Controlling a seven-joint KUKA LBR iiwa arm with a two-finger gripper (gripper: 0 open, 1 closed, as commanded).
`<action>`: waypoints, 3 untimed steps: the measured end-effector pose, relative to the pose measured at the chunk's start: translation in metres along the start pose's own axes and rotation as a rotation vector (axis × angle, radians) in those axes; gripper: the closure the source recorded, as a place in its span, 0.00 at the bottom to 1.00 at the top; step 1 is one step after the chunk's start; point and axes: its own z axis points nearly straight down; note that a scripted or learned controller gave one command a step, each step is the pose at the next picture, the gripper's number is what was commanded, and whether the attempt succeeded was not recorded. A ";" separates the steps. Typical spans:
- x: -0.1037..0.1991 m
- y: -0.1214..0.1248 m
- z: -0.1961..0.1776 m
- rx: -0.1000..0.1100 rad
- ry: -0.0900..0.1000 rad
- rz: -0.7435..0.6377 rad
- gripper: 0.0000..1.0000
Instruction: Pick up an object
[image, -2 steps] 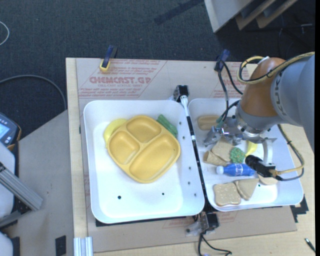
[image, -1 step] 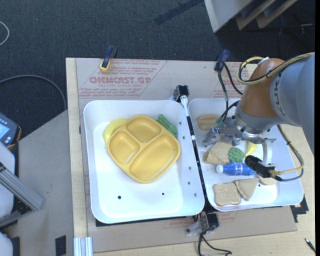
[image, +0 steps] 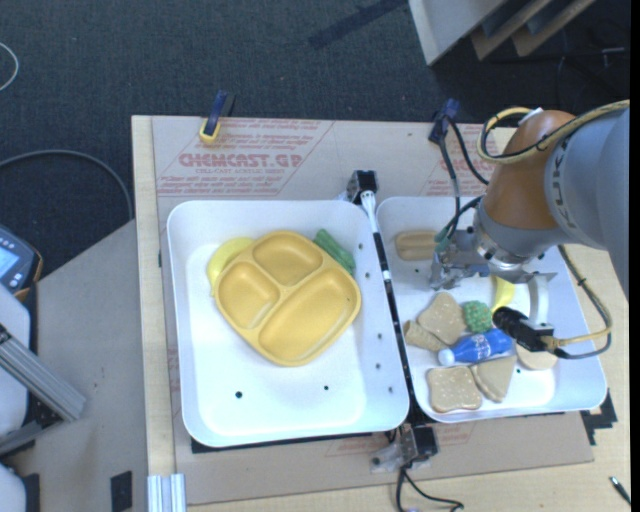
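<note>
Hovering low inside the right bin (image: 572, 372), the gripper (image: 452, 275) sits up and to the left of the blue bottle (image: 480, 348), which serves as reference for this report. Whether the gripper is open or closed cannot be told from this angle, and nothing can be confirmed as held.

Candidate items are crowded around the bottle, as loose goods tipped into a shallow bin would lie. A tan slice (image: 442, 318) rests just left of and above it, directly below the gripper and judged the likeliest target. A green floret (image: 478, 316) touches the bottle's upper side. A toast piece (image: 453, 388) lies just below it, with a second (image: 495, 378) to the lower right. A tan roll (image: 415, 244) lies further up and left, beyond the gripper.

Well to the bottle's left, in the left bin (image: 250, 395), a yellow divided plate (image: 288, 295) lies untouched.

Assessment: the approach is complete but the pickup is not yet made. The tight packing risks a pinch on two items at once
</note>
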 end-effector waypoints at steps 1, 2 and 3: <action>0.000 0.009 -0.061 -0.009 -0.002 -0.003 1.00; 0.000 0.012 -0.105 -0.008 -0.003 -0.004 1.00; 0.000 0.014 -0.131 -0.007 -0.002 -0.004 1.00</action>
